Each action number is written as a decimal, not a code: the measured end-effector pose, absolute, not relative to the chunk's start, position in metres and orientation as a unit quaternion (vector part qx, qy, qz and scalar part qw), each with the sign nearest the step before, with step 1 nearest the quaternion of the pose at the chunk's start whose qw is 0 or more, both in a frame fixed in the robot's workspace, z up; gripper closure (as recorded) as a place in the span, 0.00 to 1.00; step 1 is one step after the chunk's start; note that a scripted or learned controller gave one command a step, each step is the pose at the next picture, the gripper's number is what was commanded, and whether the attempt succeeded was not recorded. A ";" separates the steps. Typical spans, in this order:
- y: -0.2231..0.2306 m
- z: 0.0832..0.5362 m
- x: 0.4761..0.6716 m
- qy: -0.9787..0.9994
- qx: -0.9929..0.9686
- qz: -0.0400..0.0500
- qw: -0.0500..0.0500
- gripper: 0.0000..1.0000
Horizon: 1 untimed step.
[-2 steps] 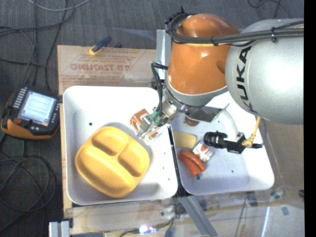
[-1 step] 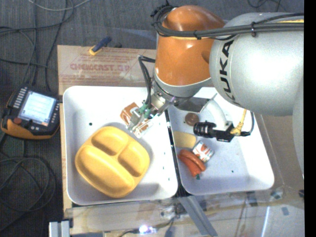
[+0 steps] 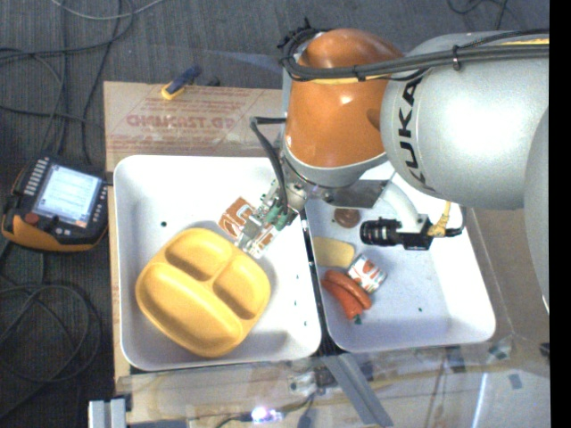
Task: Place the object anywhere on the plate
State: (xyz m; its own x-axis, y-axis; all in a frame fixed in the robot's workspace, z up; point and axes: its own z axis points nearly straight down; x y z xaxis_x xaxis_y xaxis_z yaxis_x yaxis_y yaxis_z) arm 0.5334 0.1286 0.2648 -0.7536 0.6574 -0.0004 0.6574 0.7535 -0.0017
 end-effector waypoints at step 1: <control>0.129 0.265 0.533 -0.937 -0.351 0.000 0.000 0.00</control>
